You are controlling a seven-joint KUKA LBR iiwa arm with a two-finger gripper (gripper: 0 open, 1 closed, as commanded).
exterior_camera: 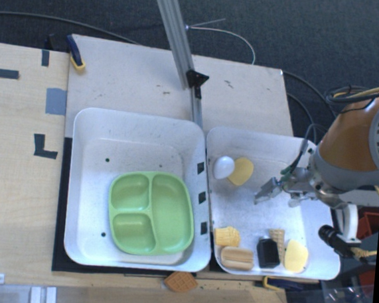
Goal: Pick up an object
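The right bin (257,142) holds several small items. A white egg-shaped piece (223,166) touches a yellow piece (242,172) near its back left. Along the front lie a yellow waffle (227,236), a tan bun (236,257), a black block (268,252), a thin cracker (276,236) and a pale yellow lump (296,256). My gripper (280,194) hangs over the middle right of this bin, above the front row and right of the yellow piece. It is open, with nothing between its fingers (264,191).
The left bin (81,170) carries a green divided plate (150,212). An orange waffle piece (179,282) lies outside the bins at the front. A metal pole (178,30) slants over the back of the bench. Cables run at the right behind the arm.
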